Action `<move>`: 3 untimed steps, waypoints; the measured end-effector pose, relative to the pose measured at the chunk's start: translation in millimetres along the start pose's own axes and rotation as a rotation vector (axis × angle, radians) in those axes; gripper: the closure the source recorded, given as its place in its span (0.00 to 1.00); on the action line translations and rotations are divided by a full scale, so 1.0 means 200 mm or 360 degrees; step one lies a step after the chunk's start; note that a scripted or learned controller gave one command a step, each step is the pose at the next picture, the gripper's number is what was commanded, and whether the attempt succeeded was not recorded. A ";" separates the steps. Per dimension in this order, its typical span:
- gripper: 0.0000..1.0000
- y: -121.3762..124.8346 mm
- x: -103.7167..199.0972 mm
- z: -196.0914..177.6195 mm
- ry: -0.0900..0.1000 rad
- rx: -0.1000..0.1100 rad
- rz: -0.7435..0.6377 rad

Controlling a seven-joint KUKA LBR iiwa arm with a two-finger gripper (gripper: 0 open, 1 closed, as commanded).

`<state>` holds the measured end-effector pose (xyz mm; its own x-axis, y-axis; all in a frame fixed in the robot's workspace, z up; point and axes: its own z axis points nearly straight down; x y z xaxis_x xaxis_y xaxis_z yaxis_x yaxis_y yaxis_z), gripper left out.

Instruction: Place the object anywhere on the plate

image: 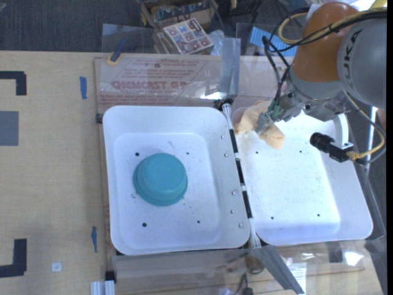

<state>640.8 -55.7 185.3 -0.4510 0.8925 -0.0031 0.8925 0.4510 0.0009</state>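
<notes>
Two white bins side by side on a wide wooden bench [49, 165], touching along the middle seam. In the left bin [116, 121], near its middle and a bit toward 9 o'clock, a round blue-green plate [161, 178], looking turned upside down like a small dome. Little dark specks scattered on the floor of that bin around it.

Over the right bin [307, 208], reaching in from 2 o'clock, the big grey arm [362, 54] with its orange band [322, 29]. Thin black cables looping near the band. At 3 o'clock from the wrist, a short black stub [325, 145] with a yellow wire, hanging over the bin floor.

Up in the 11 o'clock corner of the right bin, a soft pale yellow lump [276, 138], close to the seam and well apart from the plate. Right on top of the lump, the pincer [268, 120], pointing down toward 7 o'clock. Cannot tell how far open, nor whether it has hold of the lump.

At 12 o'clock past the bins, a cardboard box [184, 32] of odds and ends. On the bench at 10 o'clock, a small strip of blue tape [83, 88].
</notes>
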 end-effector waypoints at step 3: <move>1.00 0.16 0.44 -0.20 0.0004 -0.0004 -0.1266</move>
<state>629.1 37.8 224.4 -0.9531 0.3027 -0.0014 0.3027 0.9531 0.0014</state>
